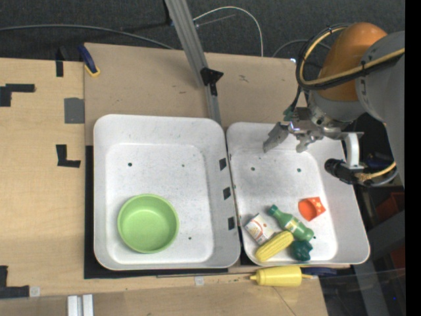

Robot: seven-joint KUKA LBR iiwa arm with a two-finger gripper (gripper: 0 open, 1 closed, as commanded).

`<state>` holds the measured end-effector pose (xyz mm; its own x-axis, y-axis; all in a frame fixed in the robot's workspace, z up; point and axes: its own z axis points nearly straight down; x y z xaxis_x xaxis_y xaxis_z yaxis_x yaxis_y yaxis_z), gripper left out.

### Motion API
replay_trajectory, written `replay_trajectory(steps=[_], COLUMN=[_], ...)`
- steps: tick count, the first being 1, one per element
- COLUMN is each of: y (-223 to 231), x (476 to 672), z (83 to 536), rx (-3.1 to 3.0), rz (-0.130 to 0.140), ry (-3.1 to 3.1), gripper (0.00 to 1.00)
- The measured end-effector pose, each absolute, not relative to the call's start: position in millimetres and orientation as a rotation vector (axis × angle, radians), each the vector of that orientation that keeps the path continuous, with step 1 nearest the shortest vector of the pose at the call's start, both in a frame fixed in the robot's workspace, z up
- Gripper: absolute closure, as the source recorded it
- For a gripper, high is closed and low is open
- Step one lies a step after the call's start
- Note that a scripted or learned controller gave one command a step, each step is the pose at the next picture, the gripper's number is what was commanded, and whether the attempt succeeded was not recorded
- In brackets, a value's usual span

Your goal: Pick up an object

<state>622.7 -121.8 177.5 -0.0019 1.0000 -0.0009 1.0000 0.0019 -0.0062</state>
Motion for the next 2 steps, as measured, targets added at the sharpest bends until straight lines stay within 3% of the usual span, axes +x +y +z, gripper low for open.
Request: replay_trajectory(steps=[1,2], y=[-119.4,-118.7], x=[624.8,626.0], z=[132.9,145.7], rx=[-2.217,-2.216], rz=[0.007,0.003], ry=[-2.221,-2.225], gripper=[0.00,1.00])
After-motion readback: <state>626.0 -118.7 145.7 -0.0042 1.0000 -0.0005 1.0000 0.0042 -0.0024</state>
